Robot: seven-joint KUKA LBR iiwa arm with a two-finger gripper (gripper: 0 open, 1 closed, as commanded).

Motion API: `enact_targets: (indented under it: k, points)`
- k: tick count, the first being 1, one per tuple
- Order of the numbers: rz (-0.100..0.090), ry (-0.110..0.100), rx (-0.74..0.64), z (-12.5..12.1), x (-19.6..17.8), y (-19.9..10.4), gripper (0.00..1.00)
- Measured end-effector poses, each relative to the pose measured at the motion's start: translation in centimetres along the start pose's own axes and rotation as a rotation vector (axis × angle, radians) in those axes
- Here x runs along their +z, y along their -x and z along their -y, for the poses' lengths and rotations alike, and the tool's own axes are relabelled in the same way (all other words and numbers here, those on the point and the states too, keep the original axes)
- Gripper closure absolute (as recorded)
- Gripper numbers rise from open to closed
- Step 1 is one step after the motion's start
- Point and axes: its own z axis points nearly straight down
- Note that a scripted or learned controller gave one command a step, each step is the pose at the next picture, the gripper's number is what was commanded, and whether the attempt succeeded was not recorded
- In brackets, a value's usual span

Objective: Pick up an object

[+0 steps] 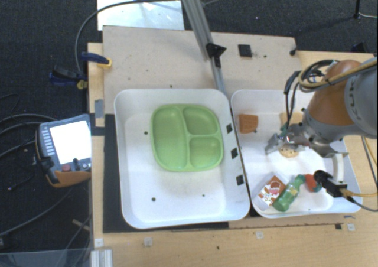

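Dark carpet surrounds my bench (177, 53), a pale board that carries two shallow white bins side by side. The left bin (136, 201) holds a light green divided plate (187, 137) with three compartments, lying flat a little above the bin's middle. I take the right bin (260, 201) as my landmark. Near its upper left corner lies a small orange block (248, 123). Toward its lower edge sit a small red-and-white packet (271, 191), a green bottle (289, 195) tilted just beside the packet, and a red piece (312, 182) touching the bottle's top end. My gripper (287, 145) hangs over the middle of this bin, my arm coming in from the bin's right side with the orange band above the wrist. Just beneath the gripper is a small round tan object (289, 152); I cannot tell whether my gripper is apart or together, nor whether it touches that object. Off the bench's left side, on the carpet, rests a handheld control pendant (66, 149) with a bright screen.
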Motion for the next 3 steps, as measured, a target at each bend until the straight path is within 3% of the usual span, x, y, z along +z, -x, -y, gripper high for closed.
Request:
enact_targets:
  k: [1,2,3]
  points:
    - [0.004,0.012,0.000,-0.3,-1.4,0.1,1.00]
    - [-0.006,-0.007,-0.004,-1.2,-6.0,0.3,1.00]
    - [-0.005,-0.005,-0.005,-1.5,-12.5,0.5,1.00]
